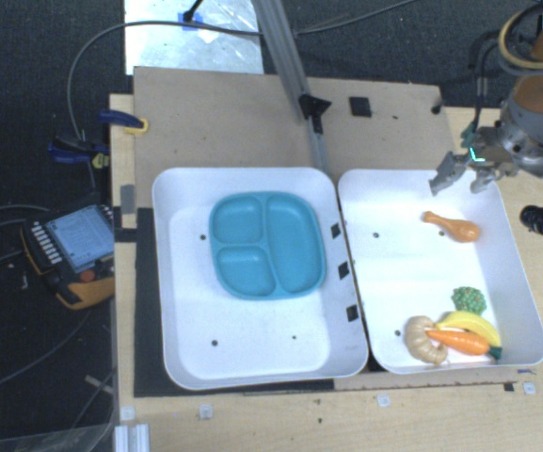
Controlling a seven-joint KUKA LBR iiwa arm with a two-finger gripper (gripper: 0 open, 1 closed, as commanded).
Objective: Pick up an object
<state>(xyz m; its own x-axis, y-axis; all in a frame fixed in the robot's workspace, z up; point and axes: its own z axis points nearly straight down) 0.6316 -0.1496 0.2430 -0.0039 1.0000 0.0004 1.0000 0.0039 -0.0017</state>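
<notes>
The claw point(461, 176), fingers spread wide and holding nothing, hovers just above the toy drumstick point(452, 225), likely lining up a grasp.

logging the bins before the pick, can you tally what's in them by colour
Blue: 1, divided plate in the left bin
Orange: 2, chicken drumstick, carrot
Green: 1, broccoli
Yellow: 1, banana
Tan: 1, croissant-like pastry
Total: 6, five of them in the right bin
</notes>
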